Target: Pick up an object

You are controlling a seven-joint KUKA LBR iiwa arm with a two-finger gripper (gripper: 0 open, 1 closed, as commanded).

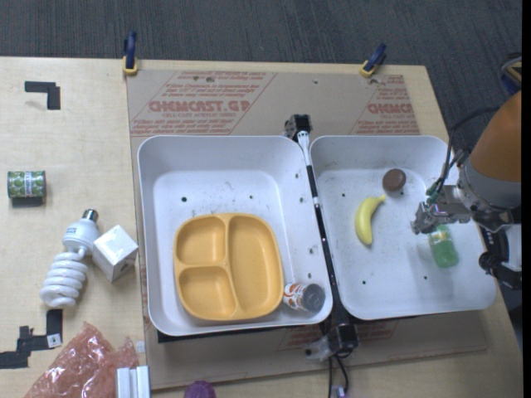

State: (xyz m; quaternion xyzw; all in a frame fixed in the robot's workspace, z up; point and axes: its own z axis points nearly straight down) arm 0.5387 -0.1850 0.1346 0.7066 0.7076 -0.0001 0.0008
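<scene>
Objects in right bin: banana (366,220), puck (394,179), bottle (443,248).

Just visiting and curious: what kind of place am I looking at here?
Probably a robotics lab test bench. Two white bins sit on a board held by clamps, a robot arm reaches in, and odd props like a banana lie inside.

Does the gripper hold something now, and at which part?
It cannot be told: the gripper sits just above the green bottle, at its top end.
</scene>
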